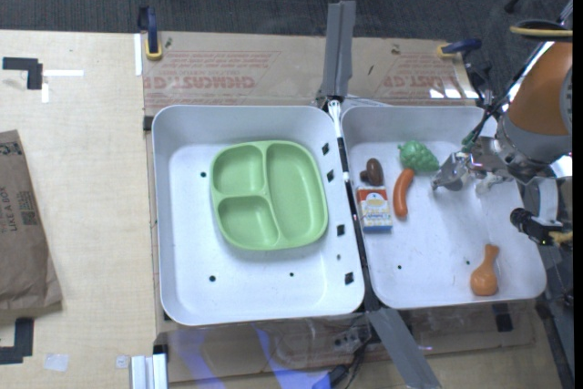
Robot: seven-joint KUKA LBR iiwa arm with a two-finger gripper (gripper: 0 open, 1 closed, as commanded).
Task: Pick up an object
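On wooden bench, two white bins; dark carpet beyond; end effector state unclear.

From my remote station, the clearest lettering I can make out is red print on the cardboard sheet lying behind the two bins, which seems to read "CHEMCAST" upside down, repeated behind the right bin but harder to read there. The brown paper bag at the left edge carries dark printing that looks like "LIKE A…", turned sideways and too small for me to finish. The small box in the right bin has a printed face, but I cannot read it.
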